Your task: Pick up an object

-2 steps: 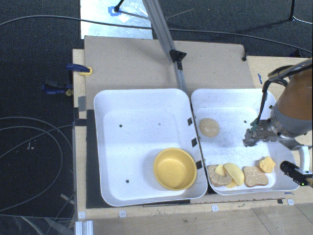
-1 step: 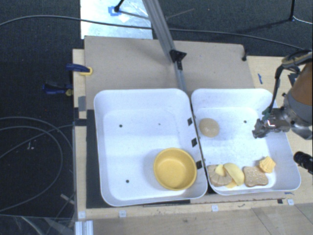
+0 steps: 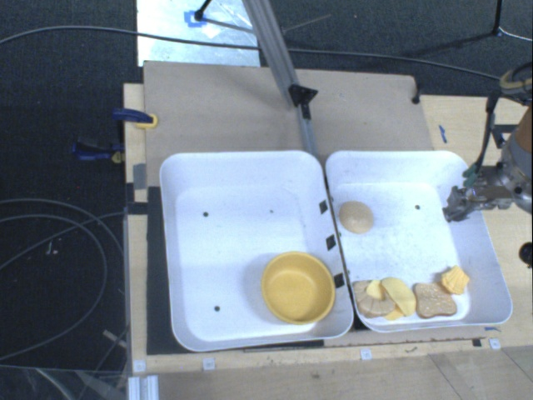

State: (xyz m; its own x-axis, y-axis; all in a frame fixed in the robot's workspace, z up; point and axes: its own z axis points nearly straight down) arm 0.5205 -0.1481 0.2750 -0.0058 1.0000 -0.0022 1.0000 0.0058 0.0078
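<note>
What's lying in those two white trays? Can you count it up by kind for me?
Yellow bowl, left tray: 1
Round tan bun-like piece, right tray: 1
Small food-like pieces along the right tray's near edge: about 5, some overlapping
Total: about 7

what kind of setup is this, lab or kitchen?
Likely a robotics lab bench: two white bins on a board, clamps at its edge, cables across dark carpet, toy food.
</note>
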